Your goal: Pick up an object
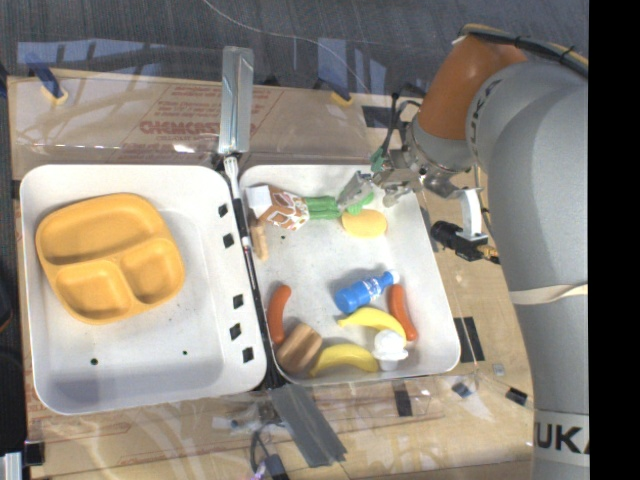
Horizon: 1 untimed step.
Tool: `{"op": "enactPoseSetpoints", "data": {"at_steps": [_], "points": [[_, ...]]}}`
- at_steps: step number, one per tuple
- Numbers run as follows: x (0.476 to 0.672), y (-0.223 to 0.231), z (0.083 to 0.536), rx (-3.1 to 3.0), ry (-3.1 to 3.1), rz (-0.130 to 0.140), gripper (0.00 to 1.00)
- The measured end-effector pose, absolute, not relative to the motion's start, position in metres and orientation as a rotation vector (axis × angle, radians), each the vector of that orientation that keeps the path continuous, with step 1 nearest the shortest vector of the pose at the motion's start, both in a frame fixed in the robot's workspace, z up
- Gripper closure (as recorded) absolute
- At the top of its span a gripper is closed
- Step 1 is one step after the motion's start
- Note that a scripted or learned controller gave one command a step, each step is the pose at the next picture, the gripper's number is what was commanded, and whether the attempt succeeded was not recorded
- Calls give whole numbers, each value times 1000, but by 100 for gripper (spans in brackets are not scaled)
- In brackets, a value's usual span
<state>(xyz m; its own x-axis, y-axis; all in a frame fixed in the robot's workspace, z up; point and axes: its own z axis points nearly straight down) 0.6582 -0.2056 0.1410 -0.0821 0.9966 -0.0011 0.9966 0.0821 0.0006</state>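
Note:
My gripper (pixel 372 194) hangs over the far side of the right bin (pixel 432 298), its fingers spread open just above a yellow lemon-shaped piece (pixel 364 224) and beside a green toy (pixel 322 207). Nothing sits between the fingers. Further left lies a brown-and-white toy (pixel 285 209). Nearer the front are a blue bottle (pixel 363 291), two bananas (pixel 348 358), an orange-red sausage (pixel 278 312), a second sausage (pixel 402 311), a brown bun (pixel 299 346) and a small white piece (pixel 389 347).
The left bin (pixel 60 378) holds a yellow divided tray (pixel 108 256). A metal divider post (pixel 236 98) rises between the bins at the back. The grey arm (pixel 530 198) fills the right side.

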Motion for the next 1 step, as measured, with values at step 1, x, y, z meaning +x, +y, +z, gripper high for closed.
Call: {"op": "enactPoseSetpoints", "data": {"at_steps": [1], "points": [[658,-185,93,2147,2292,0,0]]}}
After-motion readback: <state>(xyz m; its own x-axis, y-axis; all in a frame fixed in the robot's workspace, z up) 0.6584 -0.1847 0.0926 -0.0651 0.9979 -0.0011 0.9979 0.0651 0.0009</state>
